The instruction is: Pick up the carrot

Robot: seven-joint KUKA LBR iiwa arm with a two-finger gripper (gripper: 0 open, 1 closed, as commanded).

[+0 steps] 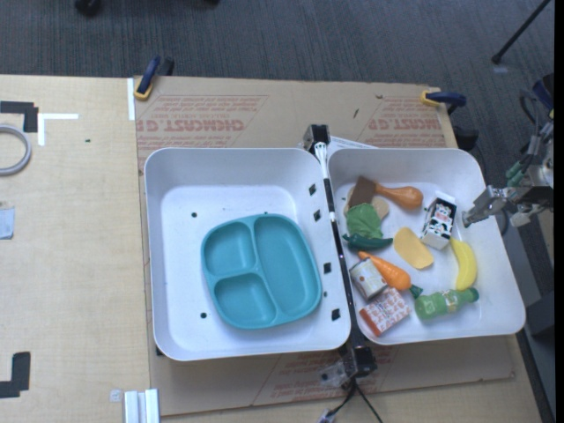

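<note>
Orange and tapered, the carrot [389,270] lies untouched among the toy food in the right-hand bin [502,311], so by my reading the task has barely begun: nothing is lifted and the whole approach, descent and grasp are left to do. The gripper [484,205] sits at the right rim of that bin, well apart from the carrot, which lies down and to the left of it in this view, near the bin's inner wall. Whether the tool is released or clenched I cannot tell; it is small and blurred against the rim, and nothing can be seen held in it. Between the gripper and the carrot lie a small black-and-white carton [439,219], just beside the gripper, then a yellow wedge [412,248] nearer the carrot. A banana [464,264] lies below the gripper, and a green bottle [445,302] farther down. The carrot touches or nearly touches a small can [368,277] on its far side, which may crowd the grasp. Beyond all this, in the left-hand bin [176,263], a teal divided plate [261,270] plays no part.
</note>
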